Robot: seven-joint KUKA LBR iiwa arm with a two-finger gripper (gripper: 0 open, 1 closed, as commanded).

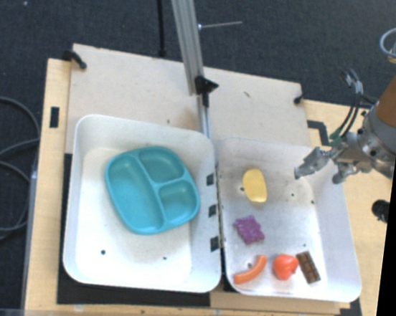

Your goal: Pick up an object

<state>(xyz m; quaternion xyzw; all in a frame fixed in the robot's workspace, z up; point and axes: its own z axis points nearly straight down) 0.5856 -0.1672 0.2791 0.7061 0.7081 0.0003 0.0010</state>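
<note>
We see our claw [321, 166] hovering empty, fingers apart, over the right bin's [340, 230] upper right corner. Nothing is picked yet: the yellow lemon [255, 185] lies nearest to it, with purple grapes [248, 230], carrot [250, 269], tomato [284, 267] and chocolate bar [308, 267] lower down.

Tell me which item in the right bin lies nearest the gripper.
The yellow piece, highest in the right bin, lies closest to the gripper; the others sit lower.

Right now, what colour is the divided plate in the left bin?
Teal-blue divided plate, plain, no pattern; seen in the camera view.
</note>
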